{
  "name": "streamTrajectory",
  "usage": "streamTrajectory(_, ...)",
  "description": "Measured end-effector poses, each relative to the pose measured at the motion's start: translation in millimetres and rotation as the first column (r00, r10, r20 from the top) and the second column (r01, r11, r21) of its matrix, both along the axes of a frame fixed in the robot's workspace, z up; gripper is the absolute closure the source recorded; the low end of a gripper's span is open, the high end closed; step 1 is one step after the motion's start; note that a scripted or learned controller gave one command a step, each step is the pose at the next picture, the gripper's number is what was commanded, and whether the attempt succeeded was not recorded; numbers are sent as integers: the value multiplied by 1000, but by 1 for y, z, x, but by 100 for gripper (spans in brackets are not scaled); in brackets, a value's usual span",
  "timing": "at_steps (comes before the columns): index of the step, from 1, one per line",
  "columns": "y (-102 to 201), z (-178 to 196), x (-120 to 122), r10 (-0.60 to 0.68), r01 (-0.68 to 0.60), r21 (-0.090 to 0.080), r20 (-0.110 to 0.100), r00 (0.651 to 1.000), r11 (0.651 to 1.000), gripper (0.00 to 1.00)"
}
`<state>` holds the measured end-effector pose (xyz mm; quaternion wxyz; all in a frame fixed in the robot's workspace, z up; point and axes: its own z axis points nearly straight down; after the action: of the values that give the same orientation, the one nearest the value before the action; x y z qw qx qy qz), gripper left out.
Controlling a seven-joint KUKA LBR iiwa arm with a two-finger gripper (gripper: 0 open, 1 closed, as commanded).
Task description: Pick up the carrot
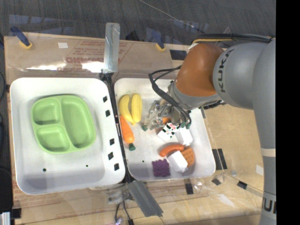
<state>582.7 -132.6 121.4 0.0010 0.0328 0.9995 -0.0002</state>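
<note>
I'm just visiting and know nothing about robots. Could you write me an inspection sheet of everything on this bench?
Surface: two white bins side by side, left bin, right bin.
Job's things: carrot lies by the right bin's left wall, untouched.
Clutter: bananas, purple grapes, sausage, white blocks; green divided plate in left bin.
Grippers: gripper low over right bin, holding nothing visible.
Cables: black cables loop at the wrist.
Surroundings: taped cardboard, dark floor.
</note>
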Motion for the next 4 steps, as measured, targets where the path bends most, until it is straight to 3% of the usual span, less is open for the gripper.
streamTrajectory(1,-51,89,18,-223,223,-1,4,975,975,100)
streamTrajectory(2,-51,87,17,-222,222,0,1,975,975,0)
streamTrajectory(3,-11,-31,8,-276,276,0,-4,961,961,0)
streamTrajectory(4,32,-30,-4,-263,263,-1,-4,965,965,0)
